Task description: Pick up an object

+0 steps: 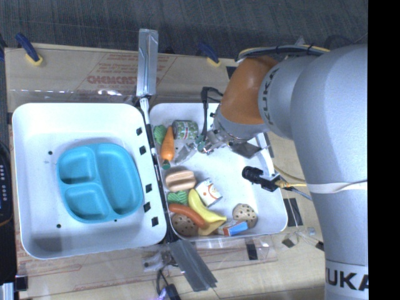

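Gripper (204, 144) sits low in right bin (275, 199), beside carrot (167, 144) and can (185, 130); jaws' opening: cannot tell, likely lining up a grasp.

arm (325, 124): reaches from right | pincer (201, 144): lowered, wrist bent

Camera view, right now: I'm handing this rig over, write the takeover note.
Claw: low in the right bin, at its upper left by the green can and carrot; nothing seen gripped.
Things: hot dog, banana, small carton and cookie lie in the right bin; blue tray sits in the left bin.
Done: no pick yet.
Left: grasp one item and lift.
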Controlling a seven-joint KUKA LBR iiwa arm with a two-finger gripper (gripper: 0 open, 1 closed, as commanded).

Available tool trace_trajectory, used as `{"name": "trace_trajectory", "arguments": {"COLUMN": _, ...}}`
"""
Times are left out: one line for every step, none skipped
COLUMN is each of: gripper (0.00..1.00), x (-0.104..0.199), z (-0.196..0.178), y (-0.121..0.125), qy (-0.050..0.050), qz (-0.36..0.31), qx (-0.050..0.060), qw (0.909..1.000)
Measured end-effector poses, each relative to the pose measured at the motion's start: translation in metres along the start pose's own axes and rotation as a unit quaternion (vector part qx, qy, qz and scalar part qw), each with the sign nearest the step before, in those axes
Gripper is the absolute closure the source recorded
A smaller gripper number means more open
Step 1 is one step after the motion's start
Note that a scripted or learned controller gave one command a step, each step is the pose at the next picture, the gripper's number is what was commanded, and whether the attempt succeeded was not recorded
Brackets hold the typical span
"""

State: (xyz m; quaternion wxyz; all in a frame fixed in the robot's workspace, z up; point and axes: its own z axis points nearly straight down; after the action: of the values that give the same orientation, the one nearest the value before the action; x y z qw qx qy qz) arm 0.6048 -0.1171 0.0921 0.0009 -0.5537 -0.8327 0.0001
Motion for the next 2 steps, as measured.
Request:
{"name": "trace_trajectory", "arguments": {"gripper": 0.00, "x": -0.026, "z": -0.001, "y": 0.046, "qy": -0.001, "qz": 0.007, "qx": -0.001, "qw": 1.0000}}
{"name": "trace_trajectory", "arguments": {"gripper": 0.00, "x": -0.108, "z": -0.001, "y": 0.011, "qy": -0.002, "qz": 0.088, "qx": 0.001, "qw": 0.9962}}
